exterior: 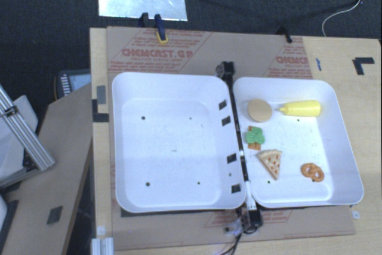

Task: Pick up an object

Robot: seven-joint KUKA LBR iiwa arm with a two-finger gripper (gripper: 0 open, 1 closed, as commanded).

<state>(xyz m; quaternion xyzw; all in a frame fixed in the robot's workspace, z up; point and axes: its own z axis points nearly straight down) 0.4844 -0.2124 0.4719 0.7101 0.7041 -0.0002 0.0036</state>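
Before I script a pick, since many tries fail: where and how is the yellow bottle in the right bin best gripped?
Grip the yellow bottle across the middle of its wide body, coming straight down from above. It lies on its side, long axis left-right, narrow neck toward the tan round piece, so closing front-to-back across the body likely avoids both.

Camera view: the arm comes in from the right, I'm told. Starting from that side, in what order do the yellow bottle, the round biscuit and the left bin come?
1. yellow bottle: lying in the right bin, towards its far right corner.
2. round biscuit: same bin, just left of the bottle's tip.
3. left bin: beyond the divide, farthest from that side.
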